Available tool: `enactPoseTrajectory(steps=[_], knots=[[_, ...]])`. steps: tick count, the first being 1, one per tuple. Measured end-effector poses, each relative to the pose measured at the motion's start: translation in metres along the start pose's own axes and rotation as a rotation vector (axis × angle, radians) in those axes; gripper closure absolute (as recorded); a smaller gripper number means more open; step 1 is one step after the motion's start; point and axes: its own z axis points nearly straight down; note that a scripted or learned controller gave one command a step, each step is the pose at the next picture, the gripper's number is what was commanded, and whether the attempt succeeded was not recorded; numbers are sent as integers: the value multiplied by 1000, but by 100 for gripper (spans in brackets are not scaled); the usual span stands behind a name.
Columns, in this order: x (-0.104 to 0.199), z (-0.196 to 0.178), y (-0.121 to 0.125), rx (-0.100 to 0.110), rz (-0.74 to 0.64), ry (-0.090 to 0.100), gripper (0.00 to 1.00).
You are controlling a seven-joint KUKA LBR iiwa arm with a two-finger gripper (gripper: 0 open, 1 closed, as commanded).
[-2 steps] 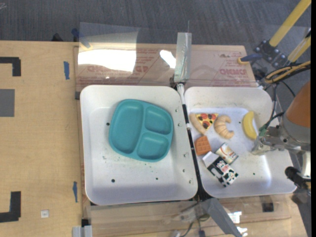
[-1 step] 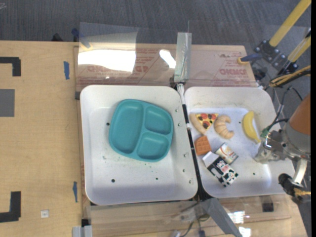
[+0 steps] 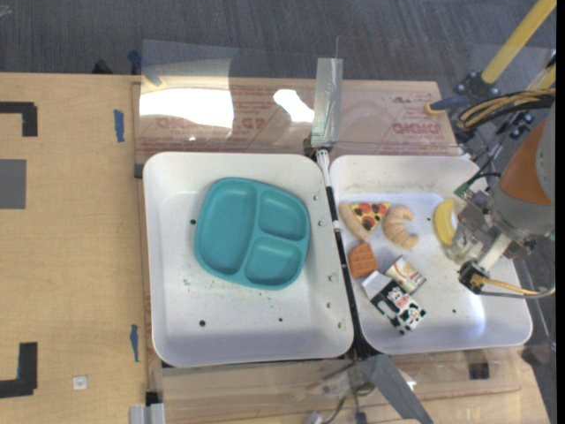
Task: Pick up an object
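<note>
Left bin [image 3: 168, 237]: teal divided plate [image 3: 252, 233]. Right bin [image 3: 494, 321]: pizza slice [image 3: 366, 215], croissant [image 3: 400, 225], banana [image 3: 444, 222], cartons beside plate. Gripper [image 3: 466, 247] over banana; claw state indiscernible.

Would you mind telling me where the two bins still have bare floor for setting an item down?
Left bin: bare floor rings the teal divided plate, widest along the front edge. Right bin: free floor at the front right corner. Crowded by the divider: pizza slice, croissant, cartons; the banana sits beside the gripper.

Your arm [image 3: 530, 184] runs off the right edge and covers part of the banana [image 3: 444, 222]; the small carton's [image 3: 399, 307] print is too small to read.
</note>
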Motion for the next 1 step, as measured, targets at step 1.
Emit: enactPoseTrajectory(steps=[1], knots=[[43, 2, 50, 3, 263, -2, 100]])
